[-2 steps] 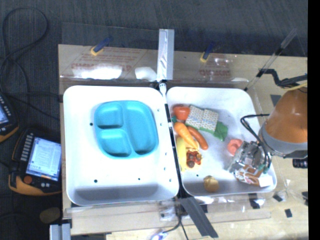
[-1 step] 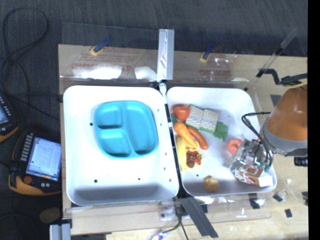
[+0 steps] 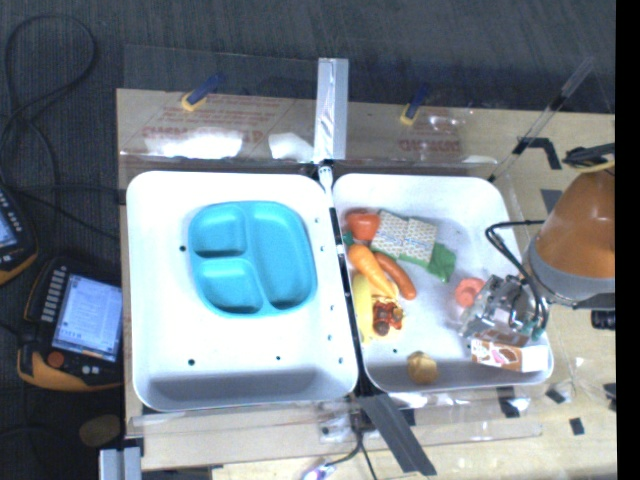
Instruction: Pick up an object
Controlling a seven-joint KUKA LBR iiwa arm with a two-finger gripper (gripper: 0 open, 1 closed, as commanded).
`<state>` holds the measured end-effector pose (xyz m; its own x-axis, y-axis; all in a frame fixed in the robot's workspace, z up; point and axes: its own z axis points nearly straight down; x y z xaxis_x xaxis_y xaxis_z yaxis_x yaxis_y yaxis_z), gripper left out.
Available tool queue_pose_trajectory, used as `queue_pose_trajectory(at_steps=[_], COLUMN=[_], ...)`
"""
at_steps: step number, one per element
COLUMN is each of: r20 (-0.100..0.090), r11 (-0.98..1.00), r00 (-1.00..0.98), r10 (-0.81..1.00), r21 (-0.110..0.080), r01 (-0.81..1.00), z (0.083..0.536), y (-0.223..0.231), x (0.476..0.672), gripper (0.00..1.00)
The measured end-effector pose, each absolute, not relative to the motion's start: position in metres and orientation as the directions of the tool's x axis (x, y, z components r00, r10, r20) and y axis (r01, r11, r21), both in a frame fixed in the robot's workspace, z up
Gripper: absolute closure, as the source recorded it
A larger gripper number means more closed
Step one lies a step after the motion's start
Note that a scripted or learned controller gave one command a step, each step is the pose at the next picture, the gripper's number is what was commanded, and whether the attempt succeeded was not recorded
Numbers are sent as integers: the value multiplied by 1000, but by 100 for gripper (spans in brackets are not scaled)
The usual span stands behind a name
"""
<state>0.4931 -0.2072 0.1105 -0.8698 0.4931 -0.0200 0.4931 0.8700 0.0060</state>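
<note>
In the lower right of the frame, the gripper (image 3: 497,315) hangs low inside the right bin (image 3: 470,190), directly above a small brown-and-white packet (image 3: 508,353) lying against the bin's lower right wall; whether it is open or closed cannot be told. An orange cup-like piece (image 3: 468,291) sits just left of the gripper. Toy foods cluster along the bin's left side: a carrot (image 3: 368,267), a patterned box (image 3: 404,235), a green block (image 3: 442,259), and a brownish round piece (image 3: 422,367) near the bottom. The left bin (image 3: 160,268) holds a blue divided tray (image 3: 250,256). The packet is probably light, thin and somewhat slippery; its flatness and closeness to the wall make a grasp across its narrow edges advisable.
</note>
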Motion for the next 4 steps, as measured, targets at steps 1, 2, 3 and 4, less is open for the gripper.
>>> queue_pose_trajectory(at_steps=[1, 2, 3, 4], r20=[-22, -10, -12, -15], r11=[870, 949, 991, 991], r00=[-870, -949, -991, -991], r10=[493, 314, 136, 136], r21=[7, -2, -5, -5], r01=[493, 314, 136, 136], z=[120, 91, 91, 101], y=[-207, -224, -224, -223], x=[494, 562, 571, 572], gripper=[100, 100, 100, 100])
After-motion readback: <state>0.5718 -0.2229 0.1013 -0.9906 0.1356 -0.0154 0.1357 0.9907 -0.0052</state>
